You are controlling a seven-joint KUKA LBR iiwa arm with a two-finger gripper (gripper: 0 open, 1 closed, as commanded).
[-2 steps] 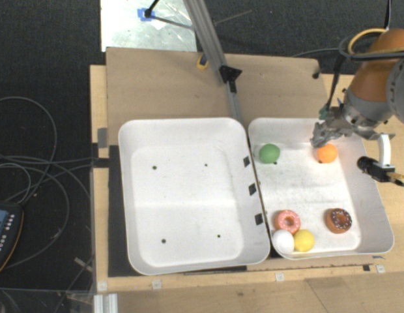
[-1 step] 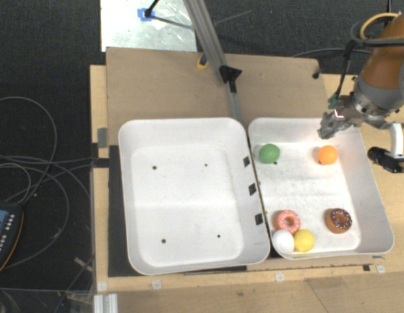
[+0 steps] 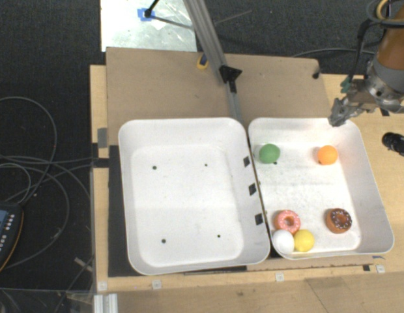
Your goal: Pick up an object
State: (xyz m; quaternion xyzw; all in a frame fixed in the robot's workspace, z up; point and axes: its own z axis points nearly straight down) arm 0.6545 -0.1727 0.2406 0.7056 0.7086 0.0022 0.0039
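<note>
In the right bin (image 3: 368, 168) lie a round green ball (image 3: 269, 152), pink frosted doughnut (image 3: 288, 221), smooth orange ball (image 3: 326, 155) and chocolate doughnut (image 3: 338, 220). My hand (image 3: 338, 115) hovers tilted over its far rim; whether it grips, I cannot tell.

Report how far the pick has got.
Nothing looks done: the green ball, orange ball, pink donut, chocolate donut, yellow ball and white ball all lie in the right bin. In hand: the end effector hovers at that bin's far right corner, carrying nothing visible. Left: choose an object, descend, grasp, lift.
</note>
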